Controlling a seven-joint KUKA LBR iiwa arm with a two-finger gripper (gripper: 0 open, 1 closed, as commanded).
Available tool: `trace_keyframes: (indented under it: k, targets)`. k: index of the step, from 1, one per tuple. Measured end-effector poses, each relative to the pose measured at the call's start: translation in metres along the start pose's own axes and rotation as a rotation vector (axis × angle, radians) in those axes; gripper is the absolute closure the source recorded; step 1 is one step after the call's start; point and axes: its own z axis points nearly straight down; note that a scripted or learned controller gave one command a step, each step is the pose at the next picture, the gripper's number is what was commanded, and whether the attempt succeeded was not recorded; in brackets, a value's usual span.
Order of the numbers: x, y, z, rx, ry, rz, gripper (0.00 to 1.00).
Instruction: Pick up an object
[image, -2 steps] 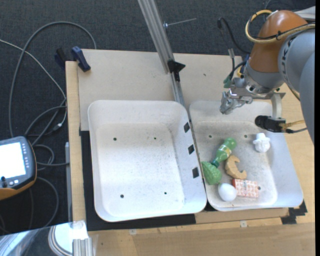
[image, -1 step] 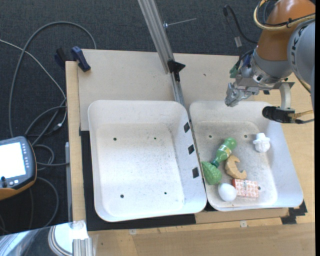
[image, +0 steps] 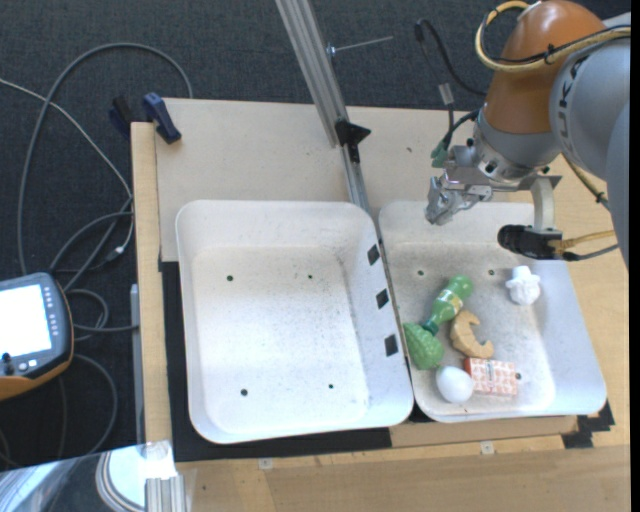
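While the grey arm (image: 590, 90) with its orange band reaches in from the right, its gripper (image: 441, 208) hangs over the far left corner of the right bin (image: 580, 345), above bare white floor. Its fingers point down and sit close together with nothing visible between them; how far apart the tips stand is too small to make out.

All the objects lie toward the near half of that bin, well apart from the gripper. A green bottle (image: 447, 302) lies tilted, its lower end touching a darker green lumpy toy (image: 424, 346). Just right of these sits a tan curved piece (image: 469, 335), and nearer the front rim a white egg-shaped ball (image: 454, 384) rests beside a red-and-white packet (image: 494, 378). A small white figure (image: 522, 285) lies alone by the right wall.

A black fitting (image: 530, 239) with a cable sticks out from the wrist above the bin's right side. The left bin (image: 200, 300) adjoins the right one, with black clips (image: 382, 298) along the shared rim. A slanted metal rail (image: 320, 80) runs down to the bins' junction. On the floor to the left sit a handheld pendant (image: 30, 330) and looping black cables (image: 80, 120); a blue clamp (image: 160, 115) grips the bench's far left corner.
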Motion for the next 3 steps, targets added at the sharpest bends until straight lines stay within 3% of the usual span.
trace_keyframes:
  k: [3]
  targets:
    - [0.145, -0.056, -0.035, 0.001, 0.001, -0.002, 1.0]
